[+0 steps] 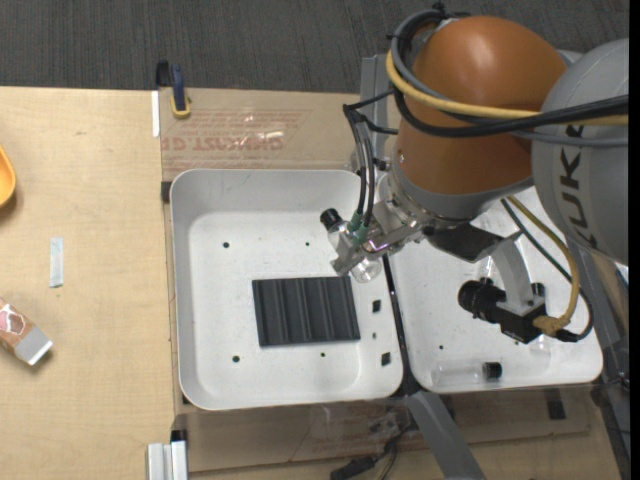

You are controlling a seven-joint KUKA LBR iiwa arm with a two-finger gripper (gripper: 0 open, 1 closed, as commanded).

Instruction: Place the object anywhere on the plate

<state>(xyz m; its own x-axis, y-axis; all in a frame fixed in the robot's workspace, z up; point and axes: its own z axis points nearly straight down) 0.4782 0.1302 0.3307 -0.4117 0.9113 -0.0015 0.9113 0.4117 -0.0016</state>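
A dark grey ridged plate [305, 310] lies flat in the middle of the left bin [200, 268]. My gripper [353, 251] hangs over that bin's right side, just above the plate's far right corner and close to the wall between the two bins. The big orange wrist hides most of it, and I cannot make out anything held. In the right bin [570, 368], a small clear object with a black end [480, 372] lies near the front wall.
A black device on a yellow cable [500, 310] sits over the right bin under the arm. Brown cardboard [250, 138] lies behind the left bin. On the wooden bench at left are a white strip [57, 262], a wrapped bar [22, 334] and an orange item [5, 178].
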